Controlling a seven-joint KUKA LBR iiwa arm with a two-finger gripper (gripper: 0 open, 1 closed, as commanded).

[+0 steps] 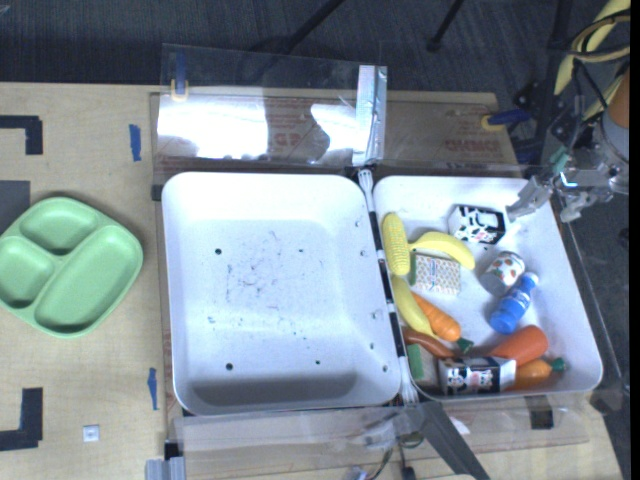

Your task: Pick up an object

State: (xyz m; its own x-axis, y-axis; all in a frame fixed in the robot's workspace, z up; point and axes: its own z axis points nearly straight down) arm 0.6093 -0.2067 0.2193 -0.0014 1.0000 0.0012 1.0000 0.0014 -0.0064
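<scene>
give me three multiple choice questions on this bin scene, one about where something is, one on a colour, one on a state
1. Where do the toy foods lie?
A. in the left bin
B. in the right bin
C. on the green plate

2. What colour is the divided plate on the bench at the view's left?
A. green
B. red
C. blue

3. How does the pincer stand in relation to the objects?
A. clamped on the banana
B. pressed onto the blue bottle
C. at the right bin's upper right edge, apart from the objects

Answers:
1. B: the banana, corn cob, carrot and blue bottle all sit inside the right bin, not in the left bin.
2. A: the divided plate is pale green.
3. C: the pincer is by the bin's far right rim, with bare white floor between it and the objects.
</scene>
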